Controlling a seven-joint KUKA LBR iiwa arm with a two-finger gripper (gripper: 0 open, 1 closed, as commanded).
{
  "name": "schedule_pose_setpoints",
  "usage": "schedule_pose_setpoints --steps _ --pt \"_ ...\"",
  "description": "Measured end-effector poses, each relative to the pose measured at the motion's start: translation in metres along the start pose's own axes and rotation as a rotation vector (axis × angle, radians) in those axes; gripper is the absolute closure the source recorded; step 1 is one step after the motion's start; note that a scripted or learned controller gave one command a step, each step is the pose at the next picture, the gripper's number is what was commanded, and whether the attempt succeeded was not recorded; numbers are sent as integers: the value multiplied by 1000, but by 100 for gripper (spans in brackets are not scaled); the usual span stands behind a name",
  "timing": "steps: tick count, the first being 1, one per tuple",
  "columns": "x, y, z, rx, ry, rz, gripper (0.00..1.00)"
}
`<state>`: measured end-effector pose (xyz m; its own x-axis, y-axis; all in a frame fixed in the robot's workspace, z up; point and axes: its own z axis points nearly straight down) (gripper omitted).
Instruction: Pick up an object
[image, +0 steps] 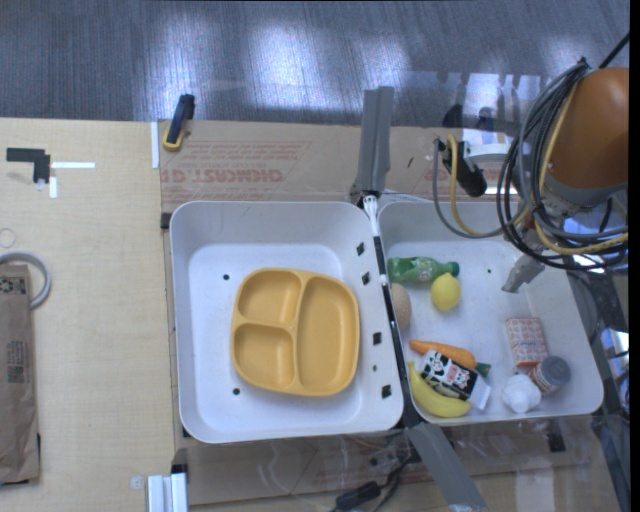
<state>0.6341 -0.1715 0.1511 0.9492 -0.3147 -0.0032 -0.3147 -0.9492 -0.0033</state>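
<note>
Claw is seen over the right bin, upper right part; whether spread or pressed together can't be told. Nothing is seen pinched. Lemon lies w/ green bottle near the divider; carrot, banana & carton are packed touching. Risk: two items could be caught or knocked apart, since they're crowded.

red print on the cardboard sheet behind the bins — upside down, reads roughly "chemcast" — rest illegible.

One fixed camera looks down at a slant over both white bins, moderately near.
</note>
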Motion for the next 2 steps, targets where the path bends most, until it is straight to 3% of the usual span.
schedule_pose_setpoints --steps 1,2 --pt "1 -3 -7 4 -3 1 100" --pt "-38 38 -91 3 -2 -118 100"
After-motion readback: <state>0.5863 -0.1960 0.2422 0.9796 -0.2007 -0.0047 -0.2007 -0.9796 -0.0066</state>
